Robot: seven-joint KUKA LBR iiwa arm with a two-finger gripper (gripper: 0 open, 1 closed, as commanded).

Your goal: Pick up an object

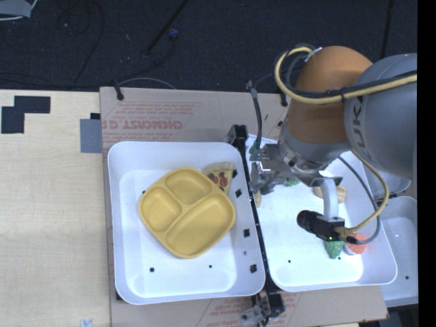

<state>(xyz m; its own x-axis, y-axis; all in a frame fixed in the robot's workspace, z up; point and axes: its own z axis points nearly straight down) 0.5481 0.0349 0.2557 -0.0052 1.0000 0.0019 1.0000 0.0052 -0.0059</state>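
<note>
Yellow divided plate [187, 212] lies in the left bin [129, 264], while the gripper [264, 176] hangs over the right bin [306, 274], its grip impossible to tell.

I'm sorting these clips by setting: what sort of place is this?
Most likely a robotics lab bench set up for grasping trials. A grey and orange arm reaches over two white bins; one holds a yellow divided plate, and loose cables lie on the dark floor behind.
</note>
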